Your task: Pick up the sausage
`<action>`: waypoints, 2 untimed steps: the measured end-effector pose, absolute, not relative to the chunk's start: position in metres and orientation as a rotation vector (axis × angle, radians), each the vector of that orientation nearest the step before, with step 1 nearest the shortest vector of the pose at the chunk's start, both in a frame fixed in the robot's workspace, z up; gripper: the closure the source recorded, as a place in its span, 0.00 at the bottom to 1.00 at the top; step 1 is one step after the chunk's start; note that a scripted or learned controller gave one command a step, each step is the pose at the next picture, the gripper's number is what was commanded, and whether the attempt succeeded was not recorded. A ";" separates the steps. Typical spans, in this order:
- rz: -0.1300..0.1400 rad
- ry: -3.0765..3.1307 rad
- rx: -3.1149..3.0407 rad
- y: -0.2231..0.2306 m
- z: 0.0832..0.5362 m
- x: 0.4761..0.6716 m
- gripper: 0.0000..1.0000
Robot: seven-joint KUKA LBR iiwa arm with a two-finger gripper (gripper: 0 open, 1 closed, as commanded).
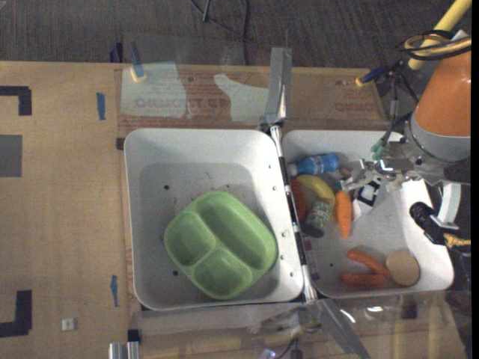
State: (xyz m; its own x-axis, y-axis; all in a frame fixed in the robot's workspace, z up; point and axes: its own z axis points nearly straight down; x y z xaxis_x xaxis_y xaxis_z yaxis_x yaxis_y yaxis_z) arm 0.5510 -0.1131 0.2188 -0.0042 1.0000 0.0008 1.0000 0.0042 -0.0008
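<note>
Right bin [430, 279]: crowded along its left and far sides. Sausage [366, 259], a short reddish-orange link, lies flat on the bin floor at the near right. A second similar link [361, 279] sits just nearer, close to touching it. Round tan disc [404, 268] is just right of both.

Gripper [368, 184] sits over the far middle of the right bin, above the top of the carrot [343, 213] and near the blue bottle [318, 163]. It is well apart from the sausage. Whether it is spread or closed cannot be told from this slanted view, as the wrist hardware and cables blur together. Nothing is visibly held.

Banana [317, 188] and green can [319, 216] are packed left of the carrot. Left bin [150, 155] holds a green divided plate [220, 243].

Risks, as judged from here:
- Wrong target. The carrot is right under the gripper and close in colour to the sausage, so a descent here would likely take the carrot.
- Double contact. The two links lie so close that a grasp on one may nudge or pinch the other, or the tan disc.
- Slip. The link is smooth, round and low, so a shallow closure could squeeze it out sideways.
- Wall clearance. The target sits towards the bin's near right corner, so a wide approach could clip the rim.
</note>
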 end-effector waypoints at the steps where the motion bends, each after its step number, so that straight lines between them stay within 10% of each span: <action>1: 0.000 -2.282 -2.157 -0.112 0.105 0.482 0.00; 2: -0.005 -2.952 -1.082 -0.159 0.086 0.481 0.00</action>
